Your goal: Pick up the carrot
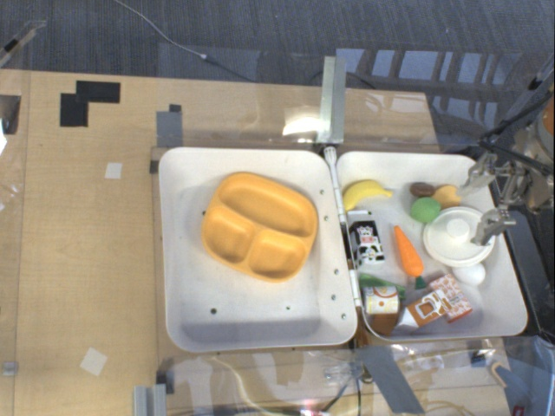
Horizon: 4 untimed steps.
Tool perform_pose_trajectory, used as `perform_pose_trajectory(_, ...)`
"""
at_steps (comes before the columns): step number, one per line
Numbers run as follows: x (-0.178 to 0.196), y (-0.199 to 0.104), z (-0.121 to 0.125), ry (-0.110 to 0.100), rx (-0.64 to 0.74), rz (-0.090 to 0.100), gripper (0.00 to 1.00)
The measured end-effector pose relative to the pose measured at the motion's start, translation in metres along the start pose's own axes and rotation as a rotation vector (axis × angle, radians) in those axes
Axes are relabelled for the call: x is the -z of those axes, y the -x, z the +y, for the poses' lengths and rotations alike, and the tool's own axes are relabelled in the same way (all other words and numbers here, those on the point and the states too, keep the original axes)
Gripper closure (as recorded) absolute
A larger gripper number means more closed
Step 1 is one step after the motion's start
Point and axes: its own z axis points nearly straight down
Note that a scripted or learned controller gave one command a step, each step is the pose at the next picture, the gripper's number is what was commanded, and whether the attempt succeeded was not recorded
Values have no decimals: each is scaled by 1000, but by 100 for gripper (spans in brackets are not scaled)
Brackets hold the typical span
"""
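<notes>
Down front, small printed snack cartons (440, 302) crowd the right white bin (517, 319), just above them lies the little orange plastic carrot (408, 251), probably light, stiff, slick, best pinched mid-body, while the two-finger gripper (492, 199) hovers open, empty.

1. One camera sits fixed above the bench (78, 258), looking down at a slant.
2. It faces both white bins: the left bin (186, 319) fills the middle of the view, the right bin (512, 310) lies toward the right edge.
3. It stands far enough back to take in both bins whole, the wooden bench around them and dark floor (217, 7) beyond the far edge.
</notes>
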Motion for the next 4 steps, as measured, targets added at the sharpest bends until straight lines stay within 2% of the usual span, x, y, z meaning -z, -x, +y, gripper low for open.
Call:
perform_pose_trajectory(1,-162,-7,71,-1,8,-6,0)
perform_pose_trajectory(2,-168,1,79,-3,74,-11,0)
perform_pose_trajectory(3,-169,4,55,-3,316,-13,0)
perform_pose_trajectory(4,-168,-4,72,-4,295,-15,0)
